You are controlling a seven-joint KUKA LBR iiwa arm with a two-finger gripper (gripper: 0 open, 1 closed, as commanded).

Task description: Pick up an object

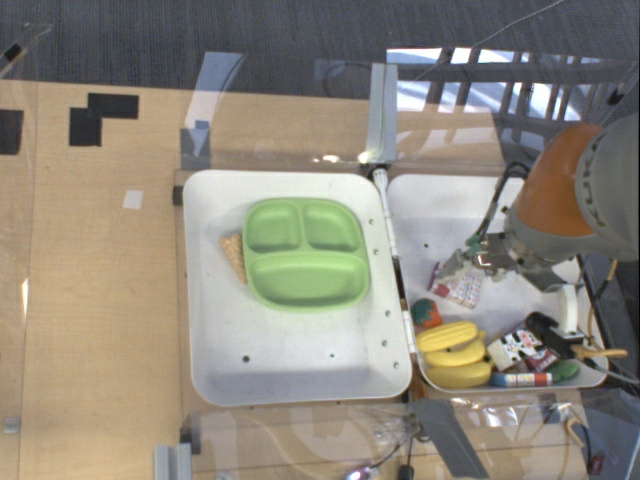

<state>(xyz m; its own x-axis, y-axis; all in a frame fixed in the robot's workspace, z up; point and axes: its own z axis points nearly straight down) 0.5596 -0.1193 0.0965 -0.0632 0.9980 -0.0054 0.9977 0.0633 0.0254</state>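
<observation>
My gripper (476,260) hangs low in the right bin (440,208), right above a small white packet with red print (460,288), and seems to touch its top edge. Toward the front of that bin lie a yellow banana toy (455,353), a small red and green ball (427,313), a black, white and red piece (518,348), a marker (525,379) and a green item (567,370). The arm's orange band (555,193) fills the bin's right side.
In the left bin (220,348) sits a green divided plate (304,253) with a tan cracker-like piece (234,256) against its left edge. A metal divider (392,268) separates the two bins.
</observation>
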